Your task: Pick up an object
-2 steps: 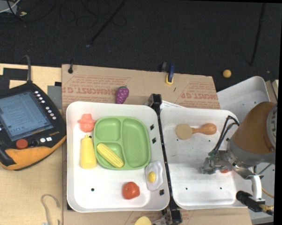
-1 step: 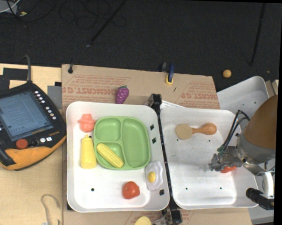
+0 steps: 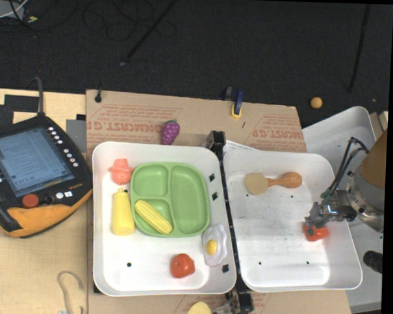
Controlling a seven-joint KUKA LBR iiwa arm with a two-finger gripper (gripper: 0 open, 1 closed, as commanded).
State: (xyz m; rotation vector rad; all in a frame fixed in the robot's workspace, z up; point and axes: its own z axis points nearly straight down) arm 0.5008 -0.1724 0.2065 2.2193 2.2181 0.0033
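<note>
My gripper hangs low at the right side of the right bin. A small red object lies directly under its tip, touching or nearly touching it; I cannot make out whether it is gripped. A wooden spoon-like piece lies at the back of the same bin, left of the gripper.
The left bin holds a green divided plate, a corn cob, a yellow bottle, a pink toy, a red tomato and a fried egg. Purple grapes and a lemon lie outside the bins. A control pendant sits at the left.
</note>
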